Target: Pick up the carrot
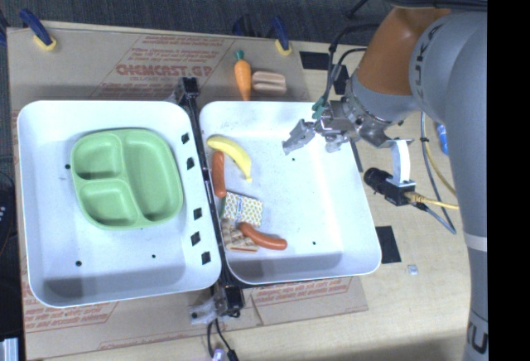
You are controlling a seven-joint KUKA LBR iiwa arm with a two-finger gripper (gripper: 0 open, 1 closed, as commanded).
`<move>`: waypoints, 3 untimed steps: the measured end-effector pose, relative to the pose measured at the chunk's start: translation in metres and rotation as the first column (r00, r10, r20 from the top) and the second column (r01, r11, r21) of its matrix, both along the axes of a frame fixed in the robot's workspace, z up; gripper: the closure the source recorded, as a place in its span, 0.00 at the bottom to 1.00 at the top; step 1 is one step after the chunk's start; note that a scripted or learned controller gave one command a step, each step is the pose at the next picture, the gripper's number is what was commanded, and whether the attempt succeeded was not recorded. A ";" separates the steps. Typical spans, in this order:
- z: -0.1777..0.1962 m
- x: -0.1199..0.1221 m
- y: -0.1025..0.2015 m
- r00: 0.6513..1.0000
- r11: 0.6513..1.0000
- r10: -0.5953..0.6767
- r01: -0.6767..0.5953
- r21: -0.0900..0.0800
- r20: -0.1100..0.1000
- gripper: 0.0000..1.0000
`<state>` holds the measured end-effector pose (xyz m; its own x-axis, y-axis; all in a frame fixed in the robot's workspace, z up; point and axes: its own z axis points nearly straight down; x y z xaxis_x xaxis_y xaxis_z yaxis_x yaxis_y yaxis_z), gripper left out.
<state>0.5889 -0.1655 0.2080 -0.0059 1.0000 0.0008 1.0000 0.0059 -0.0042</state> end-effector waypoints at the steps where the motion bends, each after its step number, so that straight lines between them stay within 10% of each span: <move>1: -0.096 0.039 0.055 0.996 0.996 -0.091 0.091 0.000 -0.003 0.00; 2: -0.085 0.041 0.055 0.996 0.996 -0.087 0.087 0.001 -0.001 1.00; 3: 0.032 0.042 0.078 0.969 0.969 -0.247 0.247 -0.001 0.002 1.00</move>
<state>0.6312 -0.0879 0.2402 0.2416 0.9704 -0.0004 0.9704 -0.2416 -0.0023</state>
